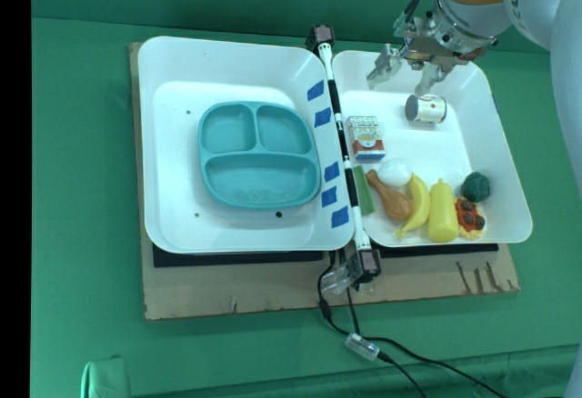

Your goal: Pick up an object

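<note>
Grey-fingered and spread open, gripping nothing, the hand (406, 69) hangs over the right white bin's (506, 151) far edge — just above a small white-and-red can (426, 108) lying on its side.
</note>
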You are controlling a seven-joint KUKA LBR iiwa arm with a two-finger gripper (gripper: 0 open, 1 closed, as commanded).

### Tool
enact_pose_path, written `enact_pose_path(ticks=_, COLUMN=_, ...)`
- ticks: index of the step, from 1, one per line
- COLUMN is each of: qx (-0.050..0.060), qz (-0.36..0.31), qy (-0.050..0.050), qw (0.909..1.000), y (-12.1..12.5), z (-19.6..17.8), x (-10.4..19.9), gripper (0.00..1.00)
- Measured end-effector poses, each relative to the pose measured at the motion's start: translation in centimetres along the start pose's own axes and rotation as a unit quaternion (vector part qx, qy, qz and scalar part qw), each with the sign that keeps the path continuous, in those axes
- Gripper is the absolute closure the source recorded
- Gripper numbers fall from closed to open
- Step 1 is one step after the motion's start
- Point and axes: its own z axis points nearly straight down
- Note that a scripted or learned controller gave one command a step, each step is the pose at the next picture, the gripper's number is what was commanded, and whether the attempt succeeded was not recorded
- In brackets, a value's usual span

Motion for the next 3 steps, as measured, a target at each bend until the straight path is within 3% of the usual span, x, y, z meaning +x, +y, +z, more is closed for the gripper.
enact_pose_path(ticks=1, qx=-0.01, qz=0.0, qy=-0.001, qw=0.9999, y=-0.3, z=8.3, x=-3.2, gripper=0.0)
enact_pose_path(ticks=2, qx=-0.01, qz=0.0, qy=0.0, qw=1.0, y=-2.2, z=8.2, x=-3.0, gripper=0.0)
enact_pose_path(ticks=3, qx=-0.021, qz=0.001, qy=-0.001, qw=0.9998, y=-6.8, z=8.8, x=-3.5, gripper=0.0)
